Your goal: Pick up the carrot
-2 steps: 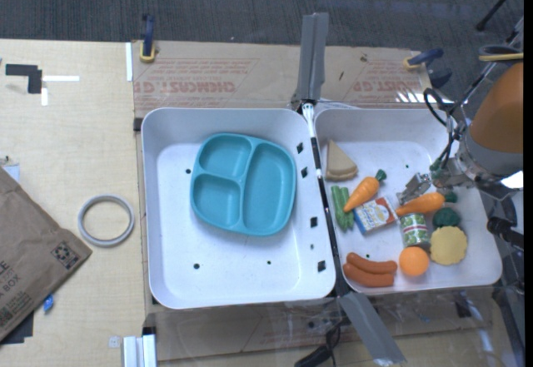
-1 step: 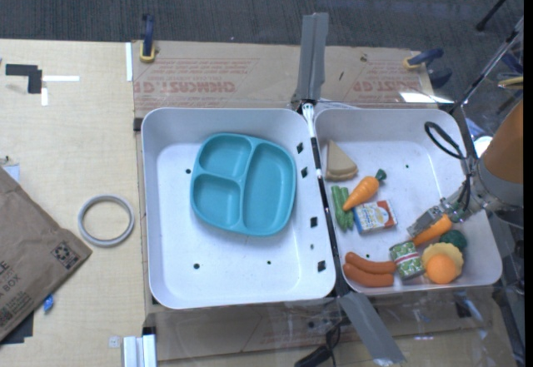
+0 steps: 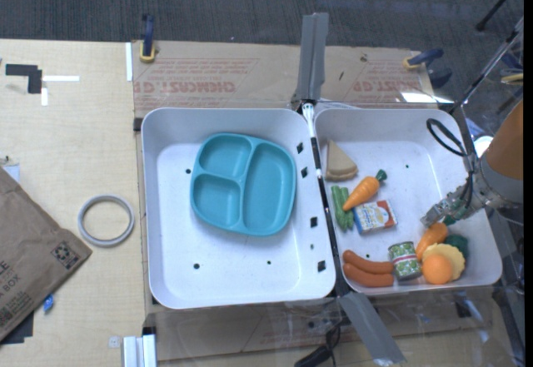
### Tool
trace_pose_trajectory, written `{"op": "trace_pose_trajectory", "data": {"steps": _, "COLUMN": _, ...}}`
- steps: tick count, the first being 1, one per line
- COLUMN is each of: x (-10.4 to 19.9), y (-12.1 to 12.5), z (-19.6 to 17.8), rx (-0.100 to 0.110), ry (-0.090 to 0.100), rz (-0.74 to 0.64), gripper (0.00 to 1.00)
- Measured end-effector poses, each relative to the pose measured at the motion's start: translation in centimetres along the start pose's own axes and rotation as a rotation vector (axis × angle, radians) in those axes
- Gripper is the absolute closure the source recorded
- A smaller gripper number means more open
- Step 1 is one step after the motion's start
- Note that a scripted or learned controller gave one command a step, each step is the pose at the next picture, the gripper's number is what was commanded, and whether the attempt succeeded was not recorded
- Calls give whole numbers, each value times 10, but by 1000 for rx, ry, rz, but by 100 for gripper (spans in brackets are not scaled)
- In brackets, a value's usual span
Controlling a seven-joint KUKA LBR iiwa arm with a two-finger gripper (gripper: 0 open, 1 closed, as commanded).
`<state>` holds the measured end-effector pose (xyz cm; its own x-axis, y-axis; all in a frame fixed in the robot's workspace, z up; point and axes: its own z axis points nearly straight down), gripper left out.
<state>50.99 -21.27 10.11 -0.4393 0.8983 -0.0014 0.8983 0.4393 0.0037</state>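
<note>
The carrot (image 3: 361, 191), orange with a green top pointing up-right, lies near the middle of the right bin (image 3: 416, 134), beside the green beans (image 3: 340, 207). My gripper (image 3: 445, 210) hangs low near the bin's right wall, well to the right of the carrot and apart from it. It sits just above a second small orange piece (image 3: 433, 236). The grey arm with its orange band (image 3: 505, 154) comes in from the right edge.
Around the carrot lie a bread wedge (image 3: 339, 161), a small packet (image 3: 375, 216), two sausages (image 3: 366, 268), a green can (image 3: 403, 259) and an orange fruit (image 3: 436, 269). The left bin (image 3: 166, 215) holds a teal divided plate (image 3: 244, 184). A tape roll (image 3: 106, 219) lies on the bench.
</note>
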Motion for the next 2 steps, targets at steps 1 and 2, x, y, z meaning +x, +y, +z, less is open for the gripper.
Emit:
{"op": "trace_pose_trajectory", "data": {"steps": 1, "x": 86, "y": 46, "z": -96, "rx": 3, "ry": 0, "rz": 57, "gripper": 100}}
{"op": "trace_pose_trajectory", "data": {"steps": 2, "x": 86, "y": 46, "z": -96, "rx": 3, "ry": 0, "rz": 58, "gripper": 0}}
